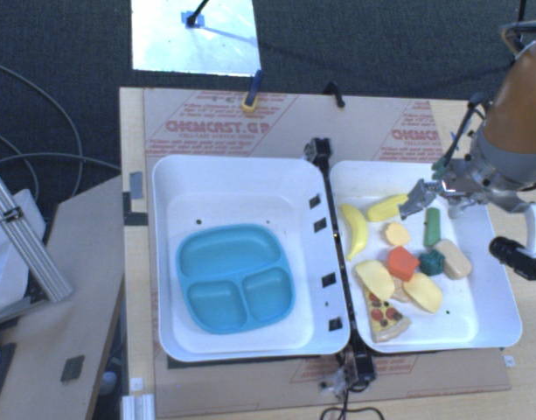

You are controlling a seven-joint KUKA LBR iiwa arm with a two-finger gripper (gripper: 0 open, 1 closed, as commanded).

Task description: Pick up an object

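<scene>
The gripper (422, 197), its grip state unclear, hovers over the right bin (495, 322); beside it the green stick (433, 226) lies near-to-far.

Printed board under the bins

The brown backing board (276, 116) is showing red "CHEMCAST GP" lettering — once at 11 o'clock, legible — and again at 2 o'clock, partly cut off; smaller print beneath is too blurred to read.

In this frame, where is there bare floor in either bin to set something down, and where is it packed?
Left bin: bare floor rings the blue tray, widest behind it. Right bin: bare at the far-left corner and near-right corner beyond the pizza slice; toys crowd its middle, under the gripper.
</scene>
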